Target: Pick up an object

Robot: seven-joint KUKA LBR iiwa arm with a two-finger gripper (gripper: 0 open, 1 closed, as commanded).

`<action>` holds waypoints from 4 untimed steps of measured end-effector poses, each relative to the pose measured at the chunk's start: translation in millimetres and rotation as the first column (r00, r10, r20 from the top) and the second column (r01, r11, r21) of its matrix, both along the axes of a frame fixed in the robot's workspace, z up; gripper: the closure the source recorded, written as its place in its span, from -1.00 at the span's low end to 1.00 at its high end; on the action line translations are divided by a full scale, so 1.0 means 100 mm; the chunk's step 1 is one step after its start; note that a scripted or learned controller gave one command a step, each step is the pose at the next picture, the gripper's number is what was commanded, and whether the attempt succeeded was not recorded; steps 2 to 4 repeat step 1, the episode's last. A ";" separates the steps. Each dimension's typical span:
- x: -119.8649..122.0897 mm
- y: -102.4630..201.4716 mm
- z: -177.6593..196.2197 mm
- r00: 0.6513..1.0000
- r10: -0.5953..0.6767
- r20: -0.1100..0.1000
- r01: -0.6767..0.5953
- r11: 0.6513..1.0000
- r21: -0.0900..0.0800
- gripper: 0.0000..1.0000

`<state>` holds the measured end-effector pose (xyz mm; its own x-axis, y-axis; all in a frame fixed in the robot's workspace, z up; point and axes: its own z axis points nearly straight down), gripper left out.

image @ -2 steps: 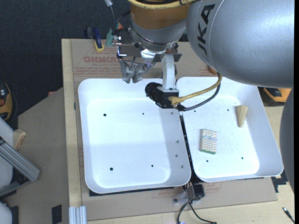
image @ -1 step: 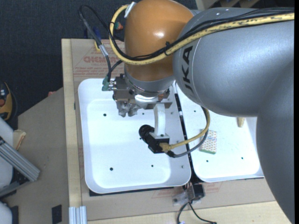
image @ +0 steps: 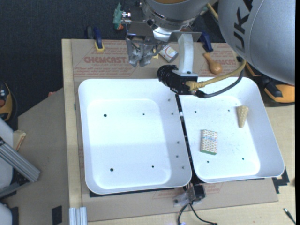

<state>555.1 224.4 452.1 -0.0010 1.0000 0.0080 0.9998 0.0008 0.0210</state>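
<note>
Two grey fingers of the gripper (image: 139, 55) hung narrowly apart, holding nothing, above the cardboard (image: 108, 55) printed "CHEMCAST", behind the left bin (image: 89, 139). Arm shell read "UKA". Right bin (image: 267, 139) held a patterned packet (image: 209, 141) and a cone (image: 242, 115), well apart.

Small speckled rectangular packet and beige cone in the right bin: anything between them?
Camera view: bare white bin floor separates the packet from the cone.
</note>
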 end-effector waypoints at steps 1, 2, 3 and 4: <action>-0.53 0.00 -1.03 0.999 0.000 -0.035 -0.001 1.000 -0.013 1.00; -0.53 0.00 -1.03 0.999 0.000 -0.035 -0.001 1.000 -0.013 1.00; -0.53 0.00 -1.03 0.999 0.000 -0.035 -0.001 1.000 -0.013 1.00; -0.53 0.00 -1.03 0.999 0.000 -0.035 -0.001 1.000 -0.013 1.00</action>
